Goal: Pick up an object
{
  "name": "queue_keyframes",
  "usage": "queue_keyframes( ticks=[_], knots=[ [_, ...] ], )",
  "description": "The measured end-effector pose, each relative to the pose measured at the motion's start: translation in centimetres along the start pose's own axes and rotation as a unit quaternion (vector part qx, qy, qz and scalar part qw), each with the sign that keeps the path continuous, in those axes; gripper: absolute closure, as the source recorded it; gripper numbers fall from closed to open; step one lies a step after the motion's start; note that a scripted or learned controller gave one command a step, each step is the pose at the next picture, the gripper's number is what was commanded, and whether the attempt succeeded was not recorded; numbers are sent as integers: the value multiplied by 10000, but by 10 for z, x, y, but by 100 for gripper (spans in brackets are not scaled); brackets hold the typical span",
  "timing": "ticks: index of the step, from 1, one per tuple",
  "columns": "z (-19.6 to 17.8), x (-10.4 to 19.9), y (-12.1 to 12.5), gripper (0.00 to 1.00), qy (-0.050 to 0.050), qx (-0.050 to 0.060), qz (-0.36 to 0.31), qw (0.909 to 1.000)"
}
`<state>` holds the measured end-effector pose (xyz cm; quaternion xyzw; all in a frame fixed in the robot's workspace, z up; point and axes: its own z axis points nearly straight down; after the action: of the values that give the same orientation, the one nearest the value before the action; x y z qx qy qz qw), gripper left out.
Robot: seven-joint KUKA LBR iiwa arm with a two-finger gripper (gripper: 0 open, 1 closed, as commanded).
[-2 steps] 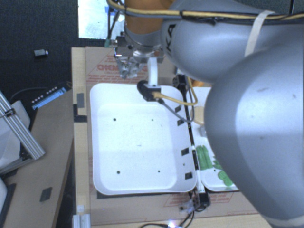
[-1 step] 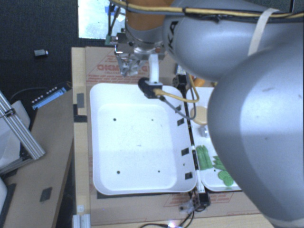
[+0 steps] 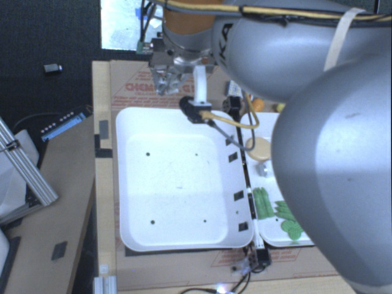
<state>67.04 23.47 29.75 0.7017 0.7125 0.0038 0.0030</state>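
The pincer [image 3: 166, 84] hangs beyond the left bin [image 3: 177, 182]; whether it is open I cannot tell. Green vegetable-like pieces [image 3: 264, 204] lie in the right bin [image 3: 269, 237], so swing across and descend squarely.

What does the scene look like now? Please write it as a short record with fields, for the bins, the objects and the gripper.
left bin: white, shallow, four dark dots on its floor
right bin: largely covered by the arm
objects: green object and pale round object, both in the right bin
gripper: above the far edge of the left bin, over the cardboard
held object: none seen
arm: grey, orange band, reaching in from the right
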Motion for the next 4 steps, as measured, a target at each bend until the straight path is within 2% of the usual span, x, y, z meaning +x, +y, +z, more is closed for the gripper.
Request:
queue_keyframes(
  ticks=[1, 2, 3, 4],
  knots=[
    [-11, 0, 1, 100, -1, -14, -19, 10000],
    [-5, -1, -2, 100, -9, 38, 48, 10000],
    [-11, 0, -2, 100, -7, 33, 47, 10000],
    [0, 0, -2, 100, -11, 39, 50, 10000]
  ],
)
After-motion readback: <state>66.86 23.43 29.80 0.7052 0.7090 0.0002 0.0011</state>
